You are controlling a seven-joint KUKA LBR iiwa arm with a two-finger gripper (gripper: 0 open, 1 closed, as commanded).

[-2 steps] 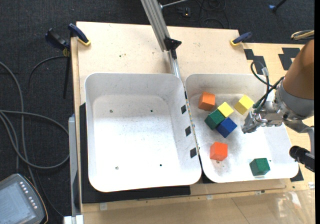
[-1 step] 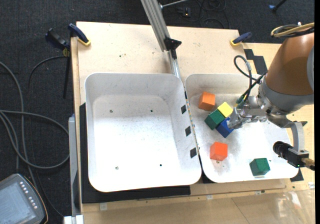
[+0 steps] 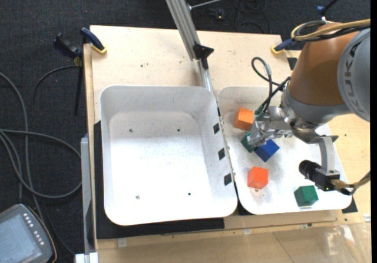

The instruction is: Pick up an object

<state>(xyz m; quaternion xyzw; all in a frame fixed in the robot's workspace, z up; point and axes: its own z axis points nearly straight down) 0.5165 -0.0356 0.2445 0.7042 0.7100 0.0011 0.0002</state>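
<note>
The arm [image 3: 330,79], smooth grey casing with a glossy orange band, reaches into the right bin [image 3: 235,100] from three o'clock. Its gripper [image 3: 257,139] hangs low over the middle of that bin, touching or just above a blue block [image 3: 268,150] and a dark green piece [image 3: 248,145] just beside it at nine o'clock. Whether its tips are spread or pressed together I cannot tell; wrist and cables hide them, and nothing is visibly pinched.

Four more matte blocks with crisp edges lie in the right bin: an orange cube [image 3: 244,119] at eleven o'clock from the gripper, a red-orange cube [image 3: 257,177] at six o'clock, and a green cube [image 3: 306,195] at four o'clock near the bin's corner. A black fitting [image 3: 313,172] sits just above the green cube.

The left bin [image 3: 112,156] is shallow white plastic with rounded corners, speckled with dark flecks. Both bins rest on a pale speckled board [image 3: 147,56]. Part of grey lettering shows on the arm's casing at the frame edge, too cut off to read.
</note>
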